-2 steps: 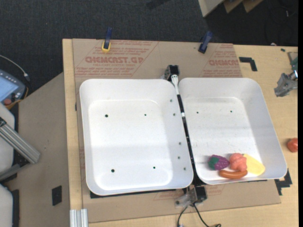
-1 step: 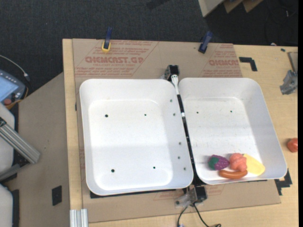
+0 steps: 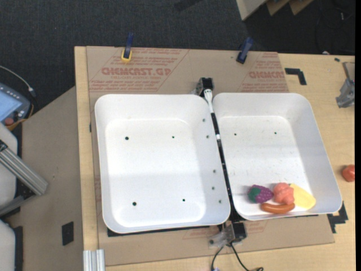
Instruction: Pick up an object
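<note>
Several small toy foods lie clustered in the near right corner of the right bin (image 3: 271,107). A purple grape bunch (image 3: 260,193) lies at the left of the cluster. A pink-red lumpy piece (image 3: 284,192) touches it. To the right sits a yellow piece (image 3: 305,199), partly under the pink one. An orange-red sausage shape (image 3: 277,208) lies along the front of the group, close to the bin's near wall.
The left bin (image 3: 152,101) lies beside the right one, with a black divider strip (image 3: 217,145) between them. Clamps (image 3: 244,49) hold the cardboard at the back. A grey metal piece (image 3: 345,92) and a small orange object (image 3: 348,173) are on the bench at the far right.
</note>
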Controlling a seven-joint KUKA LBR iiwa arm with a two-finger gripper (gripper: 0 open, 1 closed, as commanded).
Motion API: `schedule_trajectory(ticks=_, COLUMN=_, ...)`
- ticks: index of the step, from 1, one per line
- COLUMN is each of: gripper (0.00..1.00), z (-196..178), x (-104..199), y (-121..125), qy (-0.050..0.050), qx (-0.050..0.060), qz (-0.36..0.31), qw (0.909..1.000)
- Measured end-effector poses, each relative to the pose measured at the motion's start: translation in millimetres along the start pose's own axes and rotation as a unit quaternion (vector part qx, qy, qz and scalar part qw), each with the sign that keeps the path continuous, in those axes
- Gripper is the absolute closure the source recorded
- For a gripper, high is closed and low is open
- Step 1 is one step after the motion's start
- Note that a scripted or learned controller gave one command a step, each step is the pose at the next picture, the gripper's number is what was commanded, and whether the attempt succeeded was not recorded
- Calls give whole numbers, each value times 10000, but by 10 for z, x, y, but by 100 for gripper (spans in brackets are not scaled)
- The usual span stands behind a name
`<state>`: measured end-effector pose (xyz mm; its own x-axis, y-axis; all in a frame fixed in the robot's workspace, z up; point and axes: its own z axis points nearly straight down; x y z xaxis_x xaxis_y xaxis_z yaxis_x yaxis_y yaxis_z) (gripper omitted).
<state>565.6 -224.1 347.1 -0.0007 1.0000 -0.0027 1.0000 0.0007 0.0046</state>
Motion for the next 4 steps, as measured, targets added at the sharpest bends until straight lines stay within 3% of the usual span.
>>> schedule_trajectory(ticks=1, gripper=100, z=-424, x=303, y=-15, qy=1, qx=-2, qz=-6, qw=10000)
schedule_trajectory(ticks=2, gripper=100, z=184, x=-9, y=150, qy=14, qx=35, qz=10, qw=10000)
schedule_trajectory(ticks=4, gripper=100, z=-60, x=-5, y=161, qy=-17, qx=-16, qz=-3, qw=10000)
